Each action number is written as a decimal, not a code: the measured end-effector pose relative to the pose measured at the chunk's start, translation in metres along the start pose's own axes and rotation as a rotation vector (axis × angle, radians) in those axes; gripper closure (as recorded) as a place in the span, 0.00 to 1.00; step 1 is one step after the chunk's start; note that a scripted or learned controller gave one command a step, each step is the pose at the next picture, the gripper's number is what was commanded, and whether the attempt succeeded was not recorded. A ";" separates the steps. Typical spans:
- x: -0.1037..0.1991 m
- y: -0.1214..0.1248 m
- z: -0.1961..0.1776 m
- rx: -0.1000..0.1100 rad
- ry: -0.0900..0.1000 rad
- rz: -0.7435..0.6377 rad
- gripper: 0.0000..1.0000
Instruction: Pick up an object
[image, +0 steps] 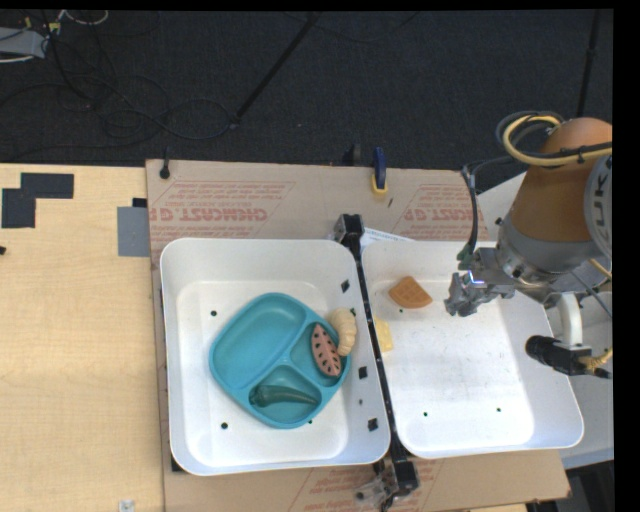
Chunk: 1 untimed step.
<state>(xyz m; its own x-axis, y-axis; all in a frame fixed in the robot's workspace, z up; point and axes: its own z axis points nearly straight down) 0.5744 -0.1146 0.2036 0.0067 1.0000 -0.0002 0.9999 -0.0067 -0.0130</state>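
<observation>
Above the right bin (520, 420), the gripper (462, 298) hangs beside the tan bread piece (410, 293), seemingly lining up; its grip state cannot be told.

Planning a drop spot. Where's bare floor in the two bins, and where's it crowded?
Right bin: bare across the front half, below the gripper and the tan piece. Left bin: crowded; the teal divided plate fills the middle, food pieces at its right edge. Narrow bare strips along the back and left walls.
</observation>
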 end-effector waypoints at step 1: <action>-0.074 0.015 -0.165 -0.028 -0.008 -0.003 1.00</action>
<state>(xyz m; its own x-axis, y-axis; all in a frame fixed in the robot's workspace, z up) 0.5910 -0.1883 0.3680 0.0039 1.0000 -0.0081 0.9999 -0.0037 0.0151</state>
